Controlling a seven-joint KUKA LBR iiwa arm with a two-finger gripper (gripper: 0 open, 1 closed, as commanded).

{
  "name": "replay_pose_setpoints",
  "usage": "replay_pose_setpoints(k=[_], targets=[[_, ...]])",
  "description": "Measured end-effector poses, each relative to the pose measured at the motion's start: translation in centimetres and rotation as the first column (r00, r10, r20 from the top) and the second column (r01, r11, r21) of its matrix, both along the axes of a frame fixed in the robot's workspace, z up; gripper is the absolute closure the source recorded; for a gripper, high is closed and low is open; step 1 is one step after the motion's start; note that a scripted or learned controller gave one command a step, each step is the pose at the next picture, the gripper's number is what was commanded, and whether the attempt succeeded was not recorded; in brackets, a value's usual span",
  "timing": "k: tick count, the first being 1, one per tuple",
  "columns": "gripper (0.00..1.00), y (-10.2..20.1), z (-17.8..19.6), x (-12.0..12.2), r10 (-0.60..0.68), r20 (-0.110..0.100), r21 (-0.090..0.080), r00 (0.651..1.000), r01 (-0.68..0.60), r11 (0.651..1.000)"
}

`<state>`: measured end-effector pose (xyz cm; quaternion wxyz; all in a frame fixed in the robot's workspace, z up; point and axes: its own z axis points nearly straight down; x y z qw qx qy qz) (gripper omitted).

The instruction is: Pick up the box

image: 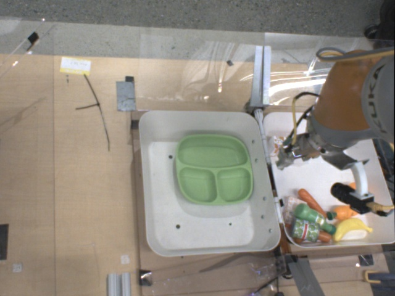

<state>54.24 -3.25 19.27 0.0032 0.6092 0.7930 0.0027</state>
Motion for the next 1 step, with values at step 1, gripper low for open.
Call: replay_pose_setpoints(k=[1], targets=[[1.0, 0.79, 0.0, 6.25, 0.384, 0.0, -0.004, 0.923, -0.384, 0.923]])
